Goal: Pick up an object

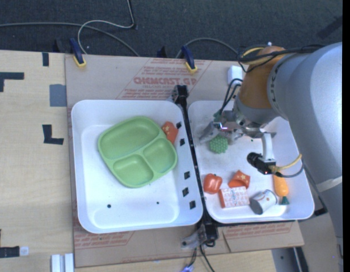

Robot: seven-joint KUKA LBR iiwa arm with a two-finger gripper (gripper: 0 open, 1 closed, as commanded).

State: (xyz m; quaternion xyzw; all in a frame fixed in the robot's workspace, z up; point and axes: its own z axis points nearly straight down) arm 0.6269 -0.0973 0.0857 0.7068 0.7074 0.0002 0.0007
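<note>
Green knobbly ball in right bin, near its left wall, just below gripper; fingers spread, nothing between. Toward front edge: orange lump, orange wedge, red-and-white box, grey cylinder, carrot. Left bin: smooth green divided plate, orange piece touching its rim.

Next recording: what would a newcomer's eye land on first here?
The green plate dominates the left bin. From the right, the bulky grey arm with its orange band reaches into the right bin, its gripper close to a green ball. Orange pieces and a red-and-white box lie near that bin's front edge.
</note>
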